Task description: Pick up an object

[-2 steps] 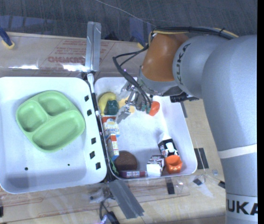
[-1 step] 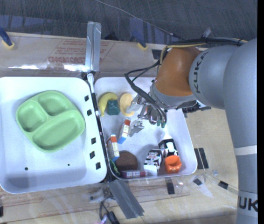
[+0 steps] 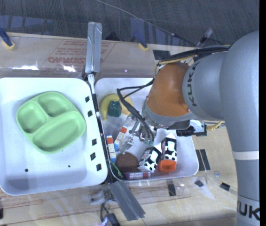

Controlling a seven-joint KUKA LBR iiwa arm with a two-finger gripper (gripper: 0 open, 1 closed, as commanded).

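Toys and small things lie crowded in the right bin [image 3: 189,166], and the grey arm [image 3: 217,86] leans over it from three o'clock. Its gripper [image 3: 140,132] hangs low near the middle of that bin, but wires and shiny metal bits blur together there, so I cannot tell how it is set or whether it has hold of anything.

Around the gripper, a yellow thing [image 3: 105,103] with a dark green cap [image 3: 114,108] sits at eleven o'clock. A small tube [image 3: 121,136] lies just beside the gripper at nine o'clock. A brown round lump [image 3: 127,161] is at seven o'clock, and a black and white cow toy [image 3: 163,153] with an orange block [image 3: 168,165] sits at five o'clock. A thin red stick [image 3: 136,175] lies along the bottom wall.

The left bin [image 3: 11,173] holds a green plate [image 3: 51,121] with three parts.

I think the arm is picking what to grab. To do it well, it should go straight down over one thing, like the tube or the brown lump, and not bump its neighbours. It should close slowly, then lift a little to check.
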